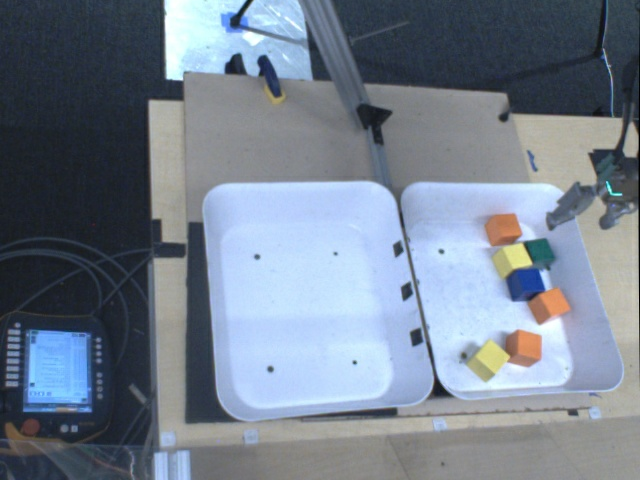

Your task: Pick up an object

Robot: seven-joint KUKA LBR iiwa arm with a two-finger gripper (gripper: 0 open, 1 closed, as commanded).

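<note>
Gripper (592,208) hangs spread and empty at the right bin's (440,368) far right rim. Nearest is the orange block (503,229), standing apart; drop straight over it, clear of the yellow block (511,260).

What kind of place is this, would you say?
Probably a robotics lab test bench. Two shallow white bins sit side by side, one holding small coloured blocks. A gripper reaches in at the right, and a handheld control pendant with cables lies on the dark floor.
</note>
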